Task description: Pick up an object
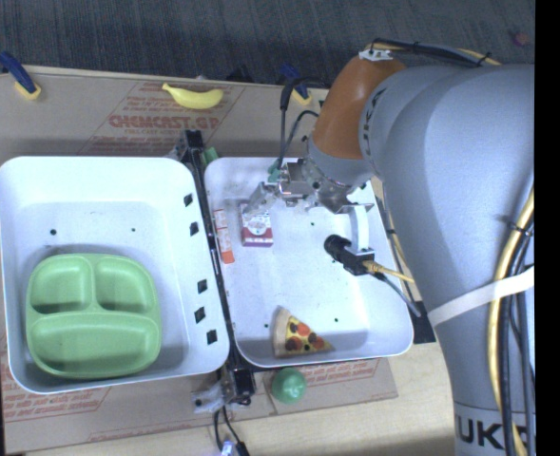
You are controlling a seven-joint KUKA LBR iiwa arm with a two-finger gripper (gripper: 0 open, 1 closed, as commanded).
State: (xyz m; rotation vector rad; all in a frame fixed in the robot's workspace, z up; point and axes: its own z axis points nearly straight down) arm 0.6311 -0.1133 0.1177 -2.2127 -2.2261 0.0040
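Tabletop (89, 122) bearing two bins; hand (260, 198) hovering over a small red-and-white packet (256, 228) in the right bin (356, 345), finger state indiscernible. Step: approaching; next, descending squarely.

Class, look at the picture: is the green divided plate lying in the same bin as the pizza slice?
No: the green divided plate lies in the left bin, while the pizza slice lies in the right bin.

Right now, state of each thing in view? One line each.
gripper: low in the right bin, over the small red-and-white box
small red-and-white box: on the bin floor, under the gripper
pizza slice: flat, near the right bin's front wall
green divided plate: upright, in the left bin
banana: on cardboard behind the bins
green ball: on cardboard before the bins
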